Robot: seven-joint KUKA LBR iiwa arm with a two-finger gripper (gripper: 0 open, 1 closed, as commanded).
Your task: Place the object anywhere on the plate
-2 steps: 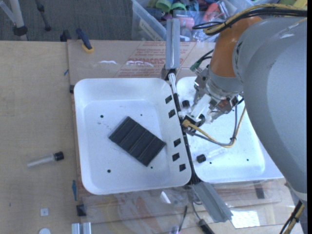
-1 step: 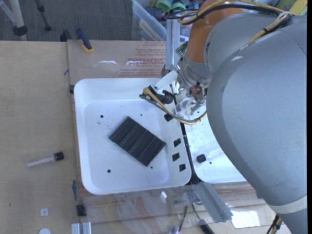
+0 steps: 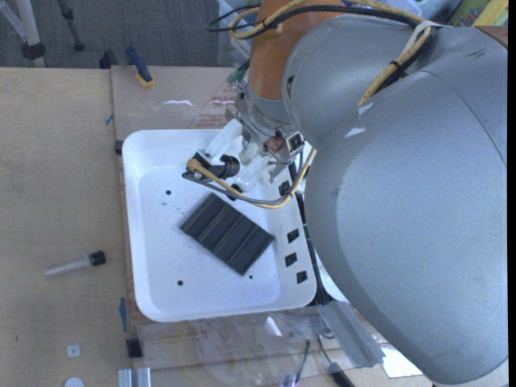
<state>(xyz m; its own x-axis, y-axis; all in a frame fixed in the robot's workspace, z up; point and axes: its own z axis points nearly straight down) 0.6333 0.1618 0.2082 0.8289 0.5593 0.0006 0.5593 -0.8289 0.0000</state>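
1. Arm (image 3: 403, 176): the grey body covers the right half of the view. Its orange band (image 3: 282, 14) sits near the top centre, above the wrist, and the wrist points down into the left bin.
2. Bench (image 3: 48, 176): a pale wooden surface, exposed on the left side of the view.
3. White bin (image 3: 133, 216): a shallow tray with rounded corners, left of the arm. Its right edge passes under the arm.
4. Dark ribbed slab (image 3: 226, 234): the task's thing. It is a flat rectangle with lengthwise grooves and lies on the bin floor near the centre, turned diagonally to the bin walls.
5. Gripper (image 3: 246, 158): positioned over the far part of the bin, just beside the slab's far edge. Whether it is wide or narrow cannot be told from this angle. The slab rests on the floor, not in the gripper.
6. Capped tube (image 3: 72, 263): a pale tube with a black end, lying on the bench left of the bin, well apart from it.
7. Blue clamp (image 3: 141, 67): on the bench beyond the bin's far left corner.
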